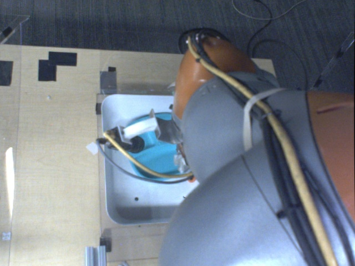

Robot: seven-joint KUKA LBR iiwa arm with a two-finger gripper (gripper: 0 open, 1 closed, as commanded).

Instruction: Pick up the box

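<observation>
Grey casing of the arm (249,193) nearest the lens, broad and rounded, covering the right side of the scene and part of the white bin (125,204). Best to treat the grasp as unproven from here. Lower only as far as contact with the blue thing, centre over its middle rather than its edge, close firmly, then lift straight up. Look for blue rising clear of the bin floor before travelling anywhere. Worth minding the left and near walls of the bin: some risk of shoving the load sideways against them instead of gripping it. Beyond the casing, reaching in from the right and bent steeply downward, with the orange band (202,79) above the wrist tilted toward the bin. Further in, the gripper (169,133) low inside the bin, directly over or against the blue thing, taken here to be the box (152,160), though rounded in outline and partly covered. Cannot tell whether open or closed, nor whether anything is actually clamped, with too much hidden by the wrist. Box lying on the bin floor, toward the middle and right of it, apart from the left wall, with bare white floor showing on the near side. Farther off, pale wooden bench (50,165) with black marks (55,65) toward its back edge, and past that dark carpet (111,10).
</observation>
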